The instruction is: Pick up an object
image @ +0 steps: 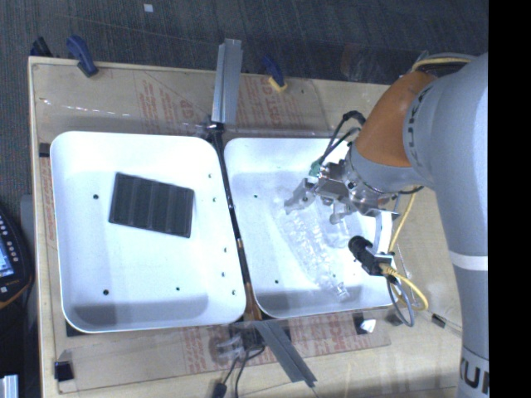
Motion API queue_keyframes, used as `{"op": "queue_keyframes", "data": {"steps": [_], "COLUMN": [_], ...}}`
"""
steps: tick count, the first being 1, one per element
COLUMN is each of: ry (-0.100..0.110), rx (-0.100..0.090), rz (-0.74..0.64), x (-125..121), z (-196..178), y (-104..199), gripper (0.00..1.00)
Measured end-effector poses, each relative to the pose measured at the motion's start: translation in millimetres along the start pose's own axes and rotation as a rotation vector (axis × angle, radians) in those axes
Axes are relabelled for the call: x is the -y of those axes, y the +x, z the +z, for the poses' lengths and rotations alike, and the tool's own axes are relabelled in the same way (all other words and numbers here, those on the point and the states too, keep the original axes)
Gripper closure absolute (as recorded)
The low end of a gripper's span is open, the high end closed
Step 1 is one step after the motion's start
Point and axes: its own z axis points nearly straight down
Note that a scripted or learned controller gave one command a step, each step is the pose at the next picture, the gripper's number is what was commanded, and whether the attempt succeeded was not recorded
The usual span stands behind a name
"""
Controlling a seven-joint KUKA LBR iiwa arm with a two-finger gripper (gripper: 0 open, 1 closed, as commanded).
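Note:
A dark ribbed rectangular pad (152,205) lies flat in the left bin (75,160). In the right bin (257,164), a clear plastic object (314,247) lies slantwise, running toward the bin's near right corner; its outline is hard to make out against the white. My gripper (315,208) hangs over the upper end of that clear object, its two grey fingers (294,200) spread apart. I see nothing held between them. The orange-banded wrist (394,127) rises behind it at the right.
A black connector (365,255) and yellow cable (406,288) dangle from the arm over the right bin's right rim. A metal bar (226,81) stands at the back between the bins. Blue clamps (83,56) grip the bench's far edge.

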Motion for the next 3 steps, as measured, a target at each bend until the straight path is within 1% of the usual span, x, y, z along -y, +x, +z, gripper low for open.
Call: {"op": "queue_keyframes", "data": {"steps": [1, 2, 3], "ry": [0.0, -0.001, -0.003], "rx": [-0.002, 0.0, -0.001], "rz": [0.104, -0.098, -0.156], "x": [-19.4, -44.3, -17.2], "z": [-50.5, -70.7, -128.5], "y": [-21.7, -14.1, -20.5], "gripper": [0.0, 0.0, 0.0]}}
